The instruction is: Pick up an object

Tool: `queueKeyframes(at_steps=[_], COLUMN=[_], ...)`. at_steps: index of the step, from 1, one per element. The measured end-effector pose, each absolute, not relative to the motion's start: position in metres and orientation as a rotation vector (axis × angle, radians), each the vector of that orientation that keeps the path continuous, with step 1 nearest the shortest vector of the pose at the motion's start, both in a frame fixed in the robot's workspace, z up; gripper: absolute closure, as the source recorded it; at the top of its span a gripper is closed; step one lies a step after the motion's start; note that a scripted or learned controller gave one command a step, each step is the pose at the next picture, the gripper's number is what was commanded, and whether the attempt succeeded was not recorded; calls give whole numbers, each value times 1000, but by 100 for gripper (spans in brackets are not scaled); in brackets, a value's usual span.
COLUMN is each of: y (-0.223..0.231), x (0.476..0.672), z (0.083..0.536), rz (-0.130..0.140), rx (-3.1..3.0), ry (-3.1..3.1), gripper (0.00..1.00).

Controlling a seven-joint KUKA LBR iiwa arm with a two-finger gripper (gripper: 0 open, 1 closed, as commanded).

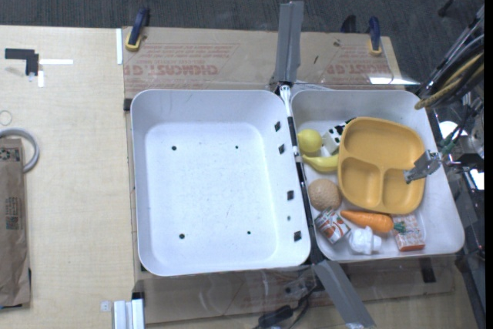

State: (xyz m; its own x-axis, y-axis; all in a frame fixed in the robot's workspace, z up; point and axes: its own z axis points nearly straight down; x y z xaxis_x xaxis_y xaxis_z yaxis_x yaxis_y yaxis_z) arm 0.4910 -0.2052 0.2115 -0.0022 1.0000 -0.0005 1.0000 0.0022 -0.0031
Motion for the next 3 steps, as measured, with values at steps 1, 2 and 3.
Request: queueKeyframes(at_steps=[1, 2, 3], y=[-216, -197, -194], x=[480, 477, 494], z=[102, 123, 97], rz=[-5, 3, -5], rx=[-2212, -2430, -2511], ry=[-2223, -1991, -1904], gripper=[0, 0, 0])
